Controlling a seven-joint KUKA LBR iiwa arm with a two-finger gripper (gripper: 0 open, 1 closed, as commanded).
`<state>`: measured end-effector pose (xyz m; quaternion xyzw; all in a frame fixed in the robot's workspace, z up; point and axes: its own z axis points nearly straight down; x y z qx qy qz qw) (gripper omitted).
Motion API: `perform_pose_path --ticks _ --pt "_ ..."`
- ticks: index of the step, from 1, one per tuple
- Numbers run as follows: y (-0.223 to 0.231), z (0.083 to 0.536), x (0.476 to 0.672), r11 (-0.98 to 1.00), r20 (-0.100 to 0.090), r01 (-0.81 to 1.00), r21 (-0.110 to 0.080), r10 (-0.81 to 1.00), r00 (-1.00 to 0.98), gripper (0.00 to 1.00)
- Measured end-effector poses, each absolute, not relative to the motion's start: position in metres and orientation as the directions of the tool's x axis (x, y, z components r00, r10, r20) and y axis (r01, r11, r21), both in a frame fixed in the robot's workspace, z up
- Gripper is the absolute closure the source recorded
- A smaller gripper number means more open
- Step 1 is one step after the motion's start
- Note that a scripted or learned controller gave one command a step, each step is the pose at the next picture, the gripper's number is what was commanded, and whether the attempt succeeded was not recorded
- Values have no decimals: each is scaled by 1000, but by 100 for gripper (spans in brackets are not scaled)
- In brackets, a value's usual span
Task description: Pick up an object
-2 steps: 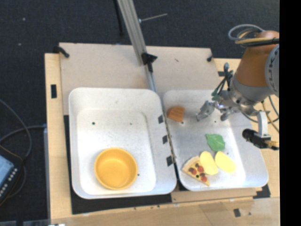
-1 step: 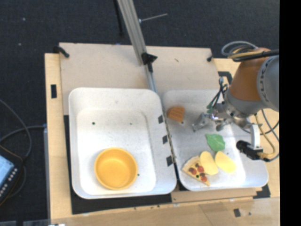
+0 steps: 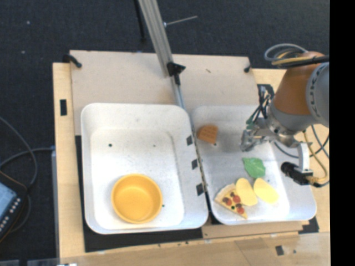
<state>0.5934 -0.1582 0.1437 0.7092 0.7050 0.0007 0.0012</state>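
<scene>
The pincer [image 3: 248,140] hangs low over the right bin [image 3: 222,118], in its upper right part, and whether it is spread or closed cannot be told from this slant; nothing is seen in its grip. Around it, from largest down: the worktop [image 3: 127,82] carries two shallow white bins side by side, and the left bin [image 3: 133,121] holds a yellow bowl [image 3: 136,198] near its front edge. In the right bin lie the likely things to pick — a toy pizza slice [image 3: 231,200] at the front, touching a pale yellow piece [image 3: 246,192], with a second yellow piece [image 3: 265,191] just beside that; a green leaf-like piece [image 3: 255,167] sits just below the pincer, nearest to it, and a small brown block [image 3: 208,133] rests to the pincer's left, near the bin's inner wall. By the look of it the task is at an early stage: the arm is down among the objects, but every item lies on the bin floor, so the grasp and the lift are both not yet done.
</scene>
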Motion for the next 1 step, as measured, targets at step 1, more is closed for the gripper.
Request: perform_pose_path --ticks 1 --pt "-159 188 592 -3 -2 1000 6 1000 3 100"
